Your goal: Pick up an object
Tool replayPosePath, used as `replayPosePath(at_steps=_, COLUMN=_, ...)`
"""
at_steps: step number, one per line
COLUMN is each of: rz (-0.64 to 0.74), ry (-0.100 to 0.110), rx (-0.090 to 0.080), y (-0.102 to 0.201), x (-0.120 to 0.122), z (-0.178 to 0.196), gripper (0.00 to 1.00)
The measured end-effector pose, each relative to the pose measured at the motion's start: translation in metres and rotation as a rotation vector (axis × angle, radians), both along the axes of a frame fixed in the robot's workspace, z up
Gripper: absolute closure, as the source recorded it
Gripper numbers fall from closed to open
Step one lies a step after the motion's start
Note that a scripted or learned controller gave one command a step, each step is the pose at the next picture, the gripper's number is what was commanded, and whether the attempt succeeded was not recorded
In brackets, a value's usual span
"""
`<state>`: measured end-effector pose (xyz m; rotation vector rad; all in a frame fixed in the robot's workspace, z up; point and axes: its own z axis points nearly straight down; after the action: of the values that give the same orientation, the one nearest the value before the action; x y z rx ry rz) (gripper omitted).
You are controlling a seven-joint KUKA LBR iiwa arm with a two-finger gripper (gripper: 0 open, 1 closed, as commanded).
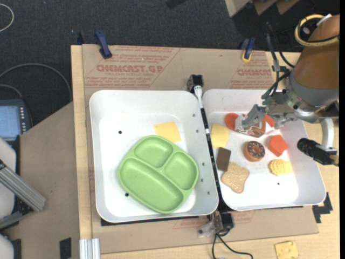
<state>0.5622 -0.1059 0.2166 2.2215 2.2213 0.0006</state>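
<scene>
Bins number two: the left bin (102, 144) bears one green divided plate (158, 171) and one yellow slice (167, 131). Bench cardboard reads "CHEMCAST". The right bin (307, 193) holds toy foods, one doughnut (254, 150) among them; the gripper (253, 124) hovers above it, finger spread indiscernible.

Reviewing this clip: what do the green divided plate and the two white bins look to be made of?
Green divided plate: likely molded plastic, matte with soft sheen and rounded compartment ridges. Left bin and right bin: apparently thin white plastic, smooth, slightly glossy, with rounded formed corners.
</scene>
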Motion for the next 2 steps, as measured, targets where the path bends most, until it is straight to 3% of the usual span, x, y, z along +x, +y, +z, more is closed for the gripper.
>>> replayPosePath(at_steps=1, rz=-0.006, ry=0.007, rx=0.0, y=-0.047, x=-0.02, z=-0.139, gripper=0.0)
replayPosePath(at_steps=2, rz=-0.002, ry=-0.003, rx=-0.002, y=-0.045, x=-0.017, z=-0.122, gripper=1.0)
